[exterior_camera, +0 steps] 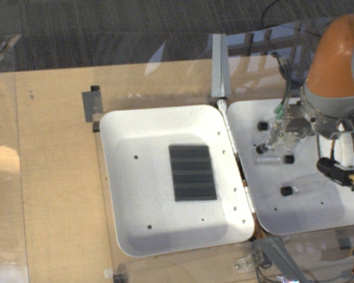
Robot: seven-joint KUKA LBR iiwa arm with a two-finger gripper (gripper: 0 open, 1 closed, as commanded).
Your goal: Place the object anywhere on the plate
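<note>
Dark ribbed plate point(192, 171), flat at the middle of the left bin point(123, 176). The adjoining bin walls stand between the plate and the right bin point(263, 217). The gripper point(278, 138) is well right of the plate, over the right bin — spread or closed cannot be told. A block point(287, 190) — small, black, squarish — lies free, right of the plate; two similar pieces point(262, 125) lie nearby.

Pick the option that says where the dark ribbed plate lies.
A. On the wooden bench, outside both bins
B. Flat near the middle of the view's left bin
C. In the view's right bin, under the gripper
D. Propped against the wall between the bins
B: the dark ribbed plate lies flat near the middle of the left bin, while the gripper is over the right bin.
</note>
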